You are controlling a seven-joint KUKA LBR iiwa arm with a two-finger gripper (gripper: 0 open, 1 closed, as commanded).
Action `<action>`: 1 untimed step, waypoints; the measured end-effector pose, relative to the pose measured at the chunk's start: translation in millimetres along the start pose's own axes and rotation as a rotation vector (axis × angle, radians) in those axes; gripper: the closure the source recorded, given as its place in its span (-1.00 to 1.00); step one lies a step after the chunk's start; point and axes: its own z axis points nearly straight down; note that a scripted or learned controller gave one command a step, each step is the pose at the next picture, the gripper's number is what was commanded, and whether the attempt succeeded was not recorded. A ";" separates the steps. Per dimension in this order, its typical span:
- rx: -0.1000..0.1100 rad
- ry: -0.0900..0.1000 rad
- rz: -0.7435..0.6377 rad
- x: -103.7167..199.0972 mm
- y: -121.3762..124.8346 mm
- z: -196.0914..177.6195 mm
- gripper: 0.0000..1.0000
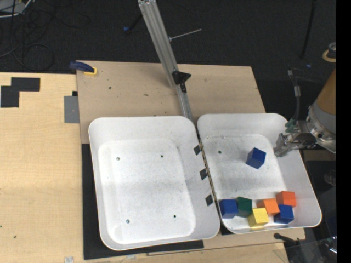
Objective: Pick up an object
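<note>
Blue cube [255,158], tilted, lying alone.

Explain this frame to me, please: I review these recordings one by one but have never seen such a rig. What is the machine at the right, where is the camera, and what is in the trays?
The single camera is fixed above the bench and looks down at a slant. The machine at the right edge is a robot arm; its gripper, the two-finger tool it grasps with, sits over the right rim of the right bin. I see nothing held between its fingers, though they are too small here to judge well.

Two shallow white bins lie side by side. The left bin shows bare floor. In the right bin one blue cube sits alone near the middle, tilted. Along the near edge is a cluster of cubes: blue, green, yellow, orange, red-orange and another blue.

A metal rail slants up behind the bins.
</note>
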 end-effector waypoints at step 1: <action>0.003 0.001 -0.001 -1.1 0.8 -41.7 1.00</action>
